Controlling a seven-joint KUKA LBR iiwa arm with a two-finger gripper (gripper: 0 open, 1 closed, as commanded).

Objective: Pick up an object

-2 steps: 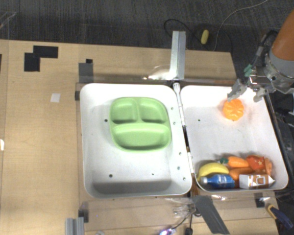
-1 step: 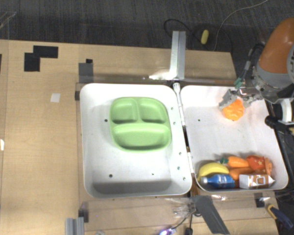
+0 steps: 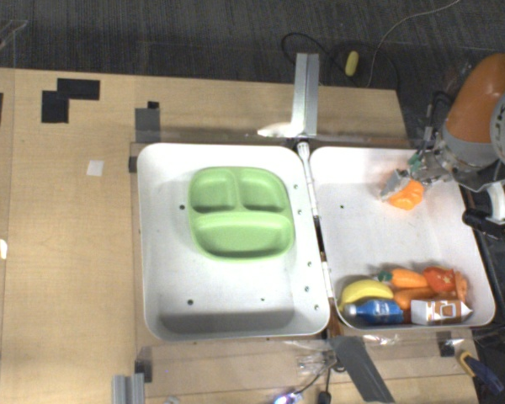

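- Lower right of the frame: a banana, blue can, carrot, tomato and small carton crowd the right bin's near edge.
- Left bin holds a green divided tray.
- Upper right: the gripper touches an orange object; whether it is clamped, I cannot tell.

I can read no text: the print on the white carton is too blurred.

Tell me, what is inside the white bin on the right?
Right white bin: an orange piece by the gripper, and a pile of yellow banana, blue bottle, white carton. Whatever lies beneath stays hidden.
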